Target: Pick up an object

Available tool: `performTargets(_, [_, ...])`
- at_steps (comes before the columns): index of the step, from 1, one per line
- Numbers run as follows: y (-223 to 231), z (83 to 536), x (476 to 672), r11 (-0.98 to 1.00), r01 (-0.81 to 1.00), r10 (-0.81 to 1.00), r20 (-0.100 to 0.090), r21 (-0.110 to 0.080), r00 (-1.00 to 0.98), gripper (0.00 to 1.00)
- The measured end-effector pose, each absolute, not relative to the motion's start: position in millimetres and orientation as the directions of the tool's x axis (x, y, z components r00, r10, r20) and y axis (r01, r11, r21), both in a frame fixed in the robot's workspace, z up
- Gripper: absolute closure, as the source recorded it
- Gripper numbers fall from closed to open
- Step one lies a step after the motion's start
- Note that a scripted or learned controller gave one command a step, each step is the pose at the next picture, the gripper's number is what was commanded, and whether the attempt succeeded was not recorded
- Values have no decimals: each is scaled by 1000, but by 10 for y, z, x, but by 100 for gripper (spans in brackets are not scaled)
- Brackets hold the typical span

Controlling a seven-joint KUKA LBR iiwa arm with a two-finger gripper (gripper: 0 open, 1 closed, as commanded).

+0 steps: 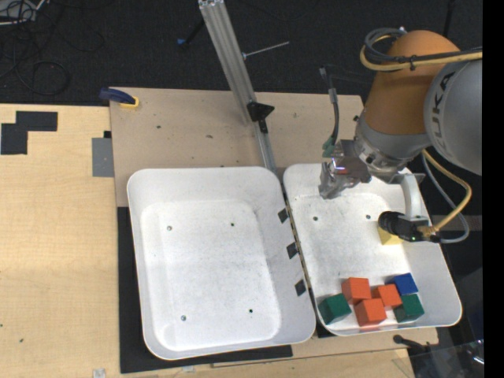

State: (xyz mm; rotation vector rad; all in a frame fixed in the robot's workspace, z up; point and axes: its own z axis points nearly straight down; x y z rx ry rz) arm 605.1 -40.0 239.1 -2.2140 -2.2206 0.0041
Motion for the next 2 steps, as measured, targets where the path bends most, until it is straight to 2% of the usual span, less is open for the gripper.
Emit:
performTargets(1, [85, 2458, 5877, 4, 1000, 1000, 3, -5, -4, 100])
performTargets(2, [489, 2303, 5646, 3, 1000, 1000, 1, -7, -3, 100])
